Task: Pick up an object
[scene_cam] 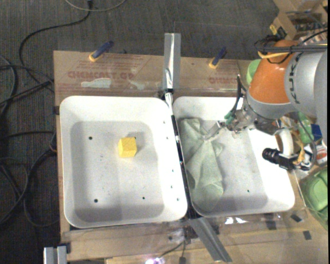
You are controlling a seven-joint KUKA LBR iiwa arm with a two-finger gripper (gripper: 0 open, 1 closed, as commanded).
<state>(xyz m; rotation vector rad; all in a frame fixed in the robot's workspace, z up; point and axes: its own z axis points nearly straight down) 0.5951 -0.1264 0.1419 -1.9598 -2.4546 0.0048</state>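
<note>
The arm reaches in from the right over the right bin, its orange band above the bin's upper right corner. The jaws sit low in the bin's upper middle, at the top right edge of a pale green cloth. A peak of cloth rises toward the tip, as if pinched and lifted, but the tip is small and blurred, so I cannot tell how far the jaws are open or whether cloth lies between them.

The cloth fills the left half of the right bin, running from near the top wall down almost to the bottom wall and lying against the wall shared with the left bin. The right half of that bin's floor is bare white, giving open room there.

In the left bin a yellow block sits alone near the centre, slightly up and right, well apart from all four walls.

Both bins rest on a brown surface, with two clamps at its far edge. Cables trail on the dark floor to the left.
</note>
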